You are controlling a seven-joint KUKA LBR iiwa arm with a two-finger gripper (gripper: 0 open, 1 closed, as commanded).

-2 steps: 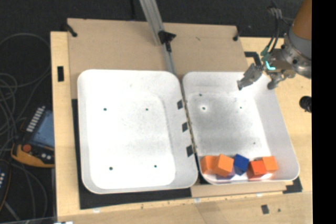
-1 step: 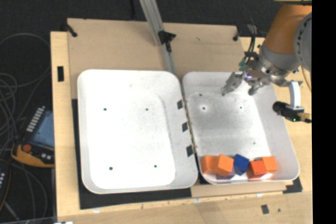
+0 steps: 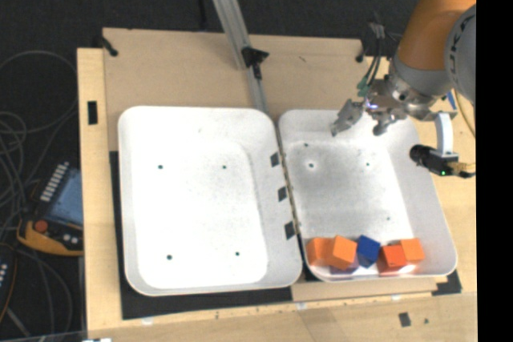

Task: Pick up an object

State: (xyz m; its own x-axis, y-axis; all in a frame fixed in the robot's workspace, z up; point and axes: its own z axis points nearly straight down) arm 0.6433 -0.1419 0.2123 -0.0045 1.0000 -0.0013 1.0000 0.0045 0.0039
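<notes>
- Blocks are what I have to choose from: an orange block (image 3: 333, 251), a blue block (image 3: 368, 248) and a second orange block (image 3: 400, 253) sit in a row along the near wall of the right bin (image 3: 345, 172), packed close, some touching.
- I judge them light, rigid and hard-edged, probably wood or foam; nothing about them looks fragile, and flat faces should give the fingers a firm, non-slippery hold.
- Something purplish peeks out under the first orange block, too small for me to identify.
- My best guess for a grip is across two opposite flat sides of whichever block has free space beside it; the blue block looks wedged between its neighbours, so the outer faces of the orange ones seem easier.
- The near wall of the right bin crowds all three, so I expect one finger may foul the wall or rim on the way down.
- The tool (image 3: 362, 119) hangs over the far end of the right bin, well apart from the blocks, fingers spread apart and holding nothing.
- Right bin's floor is smooth white with grey scuffing, so a nudged block could slide.
- Beside the right bin lies the left bin (image 3: 196, 196), both on the pale counter (image 3: 313, 64); a metal rail (image 3: 228, 8) slants away beyond the bins.
</notes>
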